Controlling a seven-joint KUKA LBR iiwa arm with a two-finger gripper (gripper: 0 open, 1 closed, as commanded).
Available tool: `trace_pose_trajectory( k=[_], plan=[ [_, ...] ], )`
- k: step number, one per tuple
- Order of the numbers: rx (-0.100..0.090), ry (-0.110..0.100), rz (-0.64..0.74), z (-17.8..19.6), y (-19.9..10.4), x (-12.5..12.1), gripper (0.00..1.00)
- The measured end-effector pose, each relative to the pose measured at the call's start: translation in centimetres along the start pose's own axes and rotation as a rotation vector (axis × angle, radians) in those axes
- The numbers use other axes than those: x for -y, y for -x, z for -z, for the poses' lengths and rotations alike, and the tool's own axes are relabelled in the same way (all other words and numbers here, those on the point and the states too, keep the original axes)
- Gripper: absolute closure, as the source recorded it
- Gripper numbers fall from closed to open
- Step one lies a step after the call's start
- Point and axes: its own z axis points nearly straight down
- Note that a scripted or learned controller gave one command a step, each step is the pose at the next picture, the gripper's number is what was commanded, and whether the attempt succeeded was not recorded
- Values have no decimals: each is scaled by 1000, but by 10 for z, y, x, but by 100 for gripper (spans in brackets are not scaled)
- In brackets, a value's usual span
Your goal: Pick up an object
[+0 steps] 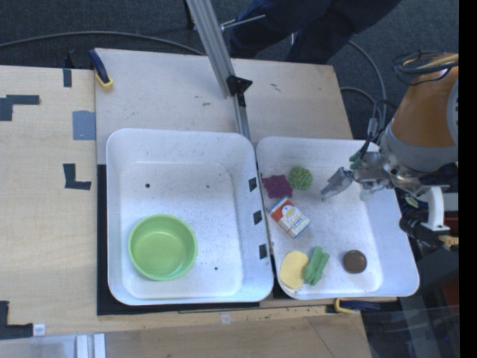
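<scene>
Camera view: claw [344, 183] hangs above right bin [387, 233], holding nothing.

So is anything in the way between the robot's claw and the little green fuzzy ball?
Nothing visible is. The gripper hangs over the right bin, just right of the green ball, with bare white bin floor between them. The purple block sits on the ball's far side, and the small carton lies lower down.
</scene>
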Motion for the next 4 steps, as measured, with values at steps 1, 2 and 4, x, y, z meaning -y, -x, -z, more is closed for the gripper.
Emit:
trace_pose_trajectory(
  k=[1,2,4],
  plan=[
    [0,0,0,0,0,0,0],
    [0,-6,-1,-64,1,-2,0],
    [-1,11,0,-117,3,-9,0]
  ],
)
